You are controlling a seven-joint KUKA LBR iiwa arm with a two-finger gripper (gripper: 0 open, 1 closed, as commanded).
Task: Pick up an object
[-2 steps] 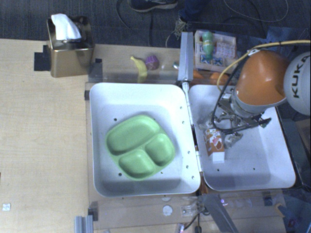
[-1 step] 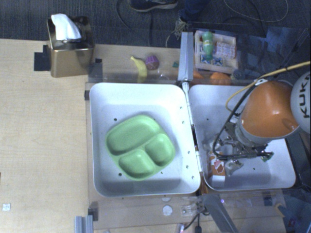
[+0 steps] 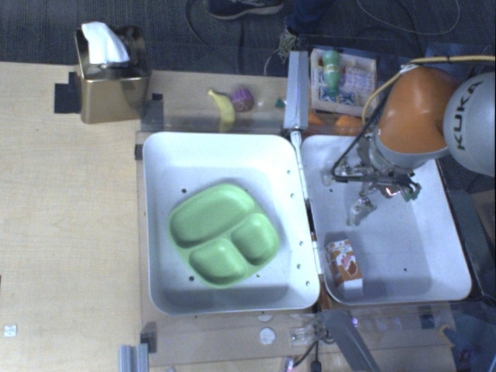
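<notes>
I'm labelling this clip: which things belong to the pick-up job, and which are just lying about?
Job: gripper; small carton in the right bin; green divided plate in the left bin.
Lying about: banana, purple item, tissue box.

A green divided plate (image 3: 225, 233) lies flat in the middle of the left bin (image 3: 159, 208). It has three compartments and rounded corners, sits right side up, and is turned at a slant to the bin's walls. A small snack packet (image 3: 344, 262), orange-brown with a white end, lies flat in the right bin (image 3: 442, 246), at its near left corner, close to the wall that parts the two bins.
</notes>
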